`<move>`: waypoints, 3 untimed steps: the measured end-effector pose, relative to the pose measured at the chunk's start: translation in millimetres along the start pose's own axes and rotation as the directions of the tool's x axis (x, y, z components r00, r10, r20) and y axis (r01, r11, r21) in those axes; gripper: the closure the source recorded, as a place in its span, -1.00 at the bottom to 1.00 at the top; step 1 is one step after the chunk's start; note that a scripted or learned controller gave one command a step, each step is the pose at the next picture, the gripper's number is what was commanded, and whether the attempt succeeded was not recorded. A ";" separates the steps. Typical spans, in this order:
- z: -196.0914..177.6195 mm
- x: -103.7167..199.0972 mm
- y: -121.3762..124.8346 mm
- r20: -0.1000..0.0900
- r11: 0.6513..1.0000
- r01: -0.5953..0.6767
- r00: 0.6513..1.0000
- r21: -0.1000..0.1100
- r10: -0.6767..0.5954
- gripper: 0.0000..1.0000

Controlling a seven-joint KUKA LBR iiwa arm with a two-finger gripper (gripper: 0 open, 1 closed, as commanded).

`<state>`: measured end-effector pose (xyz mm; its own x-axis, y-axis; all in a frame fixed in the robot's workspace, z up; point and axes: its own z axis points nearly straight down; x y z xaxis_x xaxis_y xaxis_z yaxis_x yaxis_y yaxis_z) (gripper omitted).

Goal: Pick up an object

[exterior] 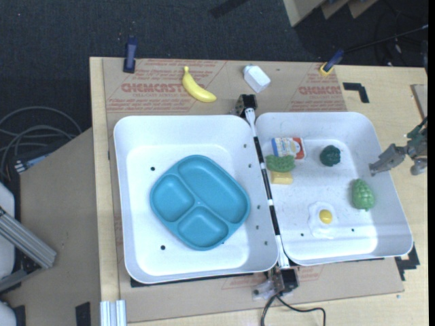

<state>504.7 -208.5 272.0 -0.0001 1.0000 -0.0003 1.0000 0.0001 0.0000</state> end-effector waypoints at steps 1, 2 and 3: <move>151.2 4.8 35.3 -0.002 1.000 0.001 1.000 0.003 -0.001 -1.00; 188.1 -7.0 16.6 -0.006 1.000 0.002 1.000 0.004 -0.001 -1.00; 177.7 -8.1 17.1 -0.002 1.000 0.000 1.000 0.001 0.000 1.00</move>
<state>521.8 -216.7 94.3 0.0001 1.0000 0.0020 1.0000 -0.0001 -0.0010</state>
